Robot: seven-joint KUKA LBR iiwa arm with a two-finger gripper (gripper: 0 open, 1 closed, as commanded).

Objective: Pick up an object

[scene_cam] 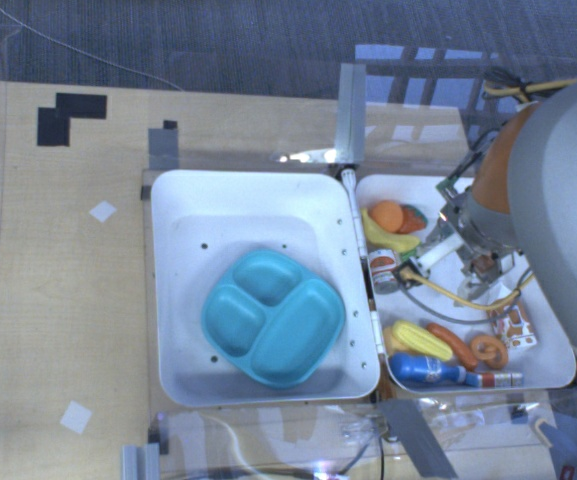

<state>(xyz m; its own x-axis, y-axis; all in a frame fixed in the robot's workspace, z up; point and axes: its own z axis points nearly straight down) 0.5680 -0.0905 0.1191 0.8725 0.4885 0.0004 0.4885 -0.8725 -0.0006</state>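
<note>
My gripper (484, 266) hangs low over the middle of the right bin (558, 368), under the grey arm and its orange band. Around it lie an orange round fruit (387, 215), a yellow banana (392, 236) and a small can (381, 264) on the left side of the bin. Nearer the front are a yellow corn cob (420, 341), a red sausage-like piece (453, 340), a brown ring (488, 349), a blue bottle (430, 371) and a small printed packet (516, 324). Whatever is directly under the gripper is hidden.
The left bin (183, 218) holds a blue divided plate (273, 316). A metal post (351, 118) stands behind the seam between the bins. The bulky arm covers the right bin's right side.
</note>
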